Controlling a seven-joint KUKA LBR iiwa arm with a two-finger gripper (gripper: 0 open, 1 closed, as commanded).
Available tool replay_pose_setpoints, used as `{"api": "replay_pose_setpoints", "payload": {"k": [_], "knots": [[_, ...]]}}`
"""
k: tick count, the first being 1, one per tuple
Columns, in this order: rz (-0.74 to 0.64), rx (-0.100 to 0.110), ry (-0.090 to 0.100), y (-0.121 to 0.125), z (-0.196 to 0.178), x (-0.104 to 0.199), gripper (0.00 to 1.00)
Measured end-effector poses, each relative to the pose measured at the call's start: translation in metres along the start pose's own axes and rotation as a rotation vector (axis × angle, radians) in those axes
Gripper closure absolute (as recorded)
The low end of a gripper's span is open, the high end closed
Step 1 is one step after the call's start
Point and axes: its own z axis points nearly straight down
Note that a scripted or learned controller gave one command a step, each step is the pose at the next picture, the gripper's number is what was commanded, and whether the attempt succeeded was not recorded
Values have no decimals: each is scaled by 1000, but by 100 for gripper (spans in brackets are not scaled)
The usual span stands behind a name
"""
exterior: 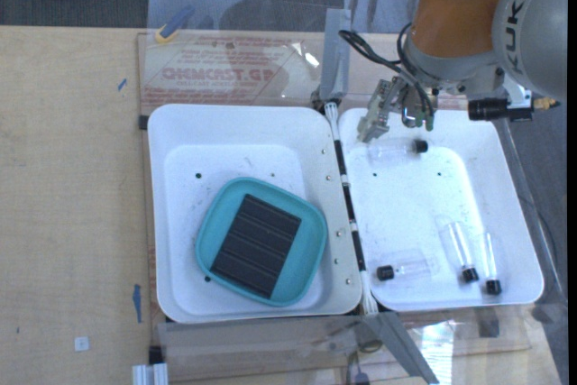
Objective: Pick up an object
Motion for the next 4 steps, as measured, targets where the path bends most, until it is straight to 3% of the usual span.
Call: {"api": "replay_pose_setpoints", "payload": {"k": [2, 3, 4], "knots": [[1, -8, -19, 2, -24, -4, 100], [420, 8, 7, -37, -81, 0, 100], [692, 13, 14, -45, -35, -3, 100]]}}
